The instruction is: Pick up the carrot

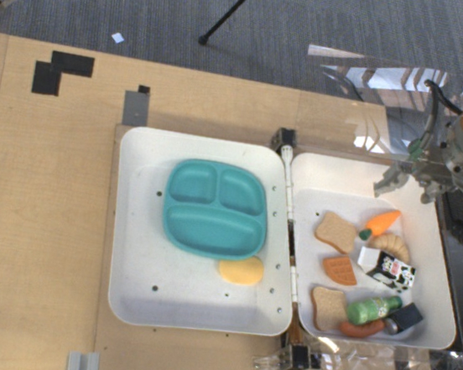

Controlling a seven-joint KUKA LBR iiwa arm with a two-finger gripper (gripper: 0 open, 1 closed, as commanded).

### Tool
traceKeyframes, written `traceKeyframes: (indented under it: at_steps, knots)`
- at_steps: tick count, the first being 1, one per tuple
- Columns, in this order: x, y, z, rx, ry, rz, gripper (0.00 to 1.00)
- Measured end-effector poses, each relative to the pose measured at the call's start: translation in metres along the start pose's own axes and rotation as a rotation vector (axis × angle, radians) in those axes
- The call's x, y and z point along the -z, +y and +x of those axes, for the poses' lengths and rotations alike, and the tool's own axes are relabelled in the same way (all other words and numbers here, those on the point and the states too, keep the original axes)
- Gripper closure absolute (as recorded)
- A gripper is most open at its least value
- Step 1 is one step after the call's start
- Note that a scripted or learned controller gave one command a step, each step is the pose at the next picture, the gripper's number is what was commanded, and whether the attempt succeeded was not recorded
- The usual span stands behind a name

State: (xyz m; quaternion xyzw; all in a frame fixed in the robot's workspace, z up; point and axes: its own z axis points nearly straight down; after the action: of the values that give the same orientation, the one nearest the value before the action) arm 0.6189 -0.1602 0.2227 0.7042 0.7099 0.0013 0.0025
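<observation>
Grey carpet runs behind a pale wooden desk [40, 222] that bears two shallow white bins side by side. One white bin [128, 293] carries a teal three-compartment plastic plate [215, 207] with a flat yellow disc [241, 270] just beside its near edge. Its neighbour, the other white bin [314, 199], holds the clutter: the small orange toy carrot with a green tip [379, 224], two tan toast-shaped slices [336, 232], a croissant-like pastry [391, 243] touching the carrot's lower side, a black-and-white carton [391, 270] and a green bottle [372, 309].

Over that bin's far right corner hangs the grey two-finger gripper [408, 183], its fingers spread apart and pinching nothing, well clear of the carrot.

By my judgement the approach is the step in hand. The carrot lies on a slant, its long axis running from the green tip at lower left, near the toast, to the orange end at upper right. To grasp it well, turn the fingers to close across that axis, come down over the orange middle, and keep clear of the pastry crowding it.
</observation>
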Motion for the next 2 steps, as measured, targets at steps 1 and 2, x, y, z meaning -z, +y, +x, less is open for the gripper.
traceKeyframes:
  at_steps: [1,2]
  knots:
    - [-0.123,0.016,-0.035,0.307,-0.003,-0.008,0.0]
    - [-0.134,-0.018,-0.009,0.448,-0.002,-0.007,0.0]
